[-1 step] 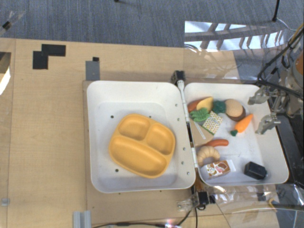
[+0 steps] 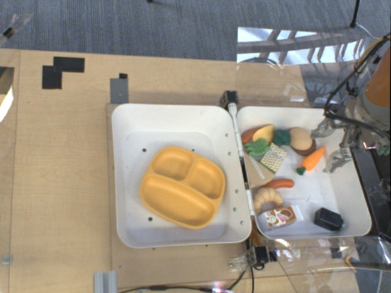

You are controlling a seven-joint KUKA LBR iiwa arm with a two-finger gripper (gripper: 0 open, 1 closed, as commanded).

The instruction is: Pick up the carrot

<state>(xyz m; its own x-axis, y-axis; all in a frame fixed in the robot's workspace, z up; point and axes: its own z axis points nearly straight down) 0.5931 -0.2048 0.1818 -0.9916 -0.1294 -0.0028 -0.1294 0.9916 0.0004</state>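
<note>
Two white bins sit on a pale tan wooden bench [image 2: 55, 182] marked with black blocks at upper left of the frame. The left bin [image 2: 131, 163] holds a mustard-yellow divided tray [image 2: 183, 187]. In the right bin [image 2: 351, 194] lie an orange carrot [image 2: 313, 159] with a green tip, a red sausage [image 2: 280, 184], a golden-brown croissant [image 2: 267, 196], a black block [image 2: 328, 219], a small red and white printed box [image 2: 280, 217], a green-and-white checked packet [image 2: 272, 159], a dark green leafy piece [image 2: 257, 147] and a brown-and-cream round item [image 2: 300, 139]. The floor along the top of the frame is grey-blue carpet [image 2: 183, 17].
</note>
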